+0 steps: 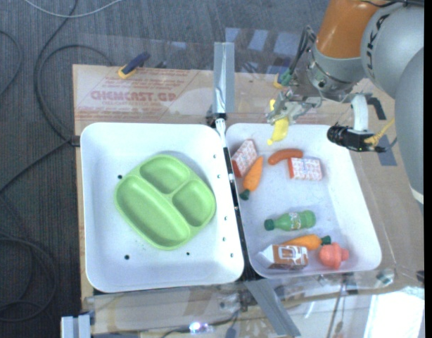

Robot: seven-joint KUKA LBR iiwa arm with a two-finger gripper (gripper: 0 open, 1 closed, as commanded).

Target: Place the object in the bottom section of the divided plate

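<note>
Two white bins are seen side by side on the table [131, 101]. One green divided plate [166, 200] with three sections lies in the left bin [103, 259]. In the right bin [364, 220] are counted two carrots, two small cartons, one sausage, one green bottle, one brown packet and one pink piece. At upper right the tool [285, 115] is clamped on a yellow object [278, 130], held above the right bin's far edge. Dark carpet with cables surrounds the table.

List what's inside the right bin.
In the right bin: two small cartons, two carrots, a sausage, a green bottle, a brown packet, a red fruit. The gripper holds a yellow item over the far rim. Anything beneath the packet is hidden.
</note>
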